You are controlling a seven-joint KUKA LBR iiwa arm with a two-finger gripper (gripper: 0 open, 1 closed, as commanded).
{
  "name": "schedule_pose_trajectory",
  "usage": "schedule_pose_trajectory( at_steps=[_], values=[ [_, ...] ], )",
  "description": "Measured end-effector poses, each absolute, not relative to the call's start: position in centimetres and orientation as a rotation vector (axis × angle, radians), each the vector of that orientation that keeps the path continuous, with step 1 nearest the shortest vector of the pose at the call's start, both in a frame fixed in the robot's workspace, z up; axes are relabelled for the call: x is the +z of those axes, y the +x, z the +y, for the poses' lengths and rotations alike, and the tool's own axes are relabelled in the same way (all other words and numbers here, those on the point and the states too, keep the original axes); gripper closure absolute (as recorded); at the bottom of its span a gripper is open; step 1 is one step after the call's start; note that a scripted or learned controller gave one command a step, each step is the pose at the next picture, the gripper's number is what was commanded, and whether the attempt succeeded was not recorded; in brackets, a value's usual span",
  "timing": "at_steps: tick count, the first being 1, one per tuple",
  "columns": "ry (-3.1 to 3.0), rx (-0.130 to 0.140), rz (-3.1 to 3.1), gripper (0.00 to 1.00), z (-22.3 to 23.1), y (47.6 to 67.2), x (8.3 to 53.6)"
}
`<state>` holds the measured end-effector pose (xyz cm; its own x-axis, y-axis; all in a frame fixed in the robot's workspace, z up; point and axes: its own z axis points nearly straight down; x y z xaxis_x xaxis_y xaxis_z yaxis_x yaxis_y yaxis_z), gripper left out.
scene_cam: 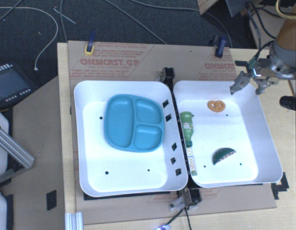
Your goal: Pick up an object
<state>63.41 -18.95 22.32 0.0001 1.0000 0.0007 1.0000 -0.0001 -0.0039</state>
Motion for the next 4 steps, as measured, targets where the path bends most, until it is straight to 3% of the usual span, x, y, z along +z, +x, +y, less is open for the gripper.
schedule_pose_trajectory(
  at_steps=[2, 3, 4],
  values=[
    [-2.218, 0.004, -2.218, 0.00, -19.4, 63.9, 13.0],
    [-2.221, -0.002, -2.224, 1.00, -19.4, 64.1, 14.6],
    [-2.225, -0.006, -2.227, 1.00, -19.1, 63.8, 21.0]
  ],
)
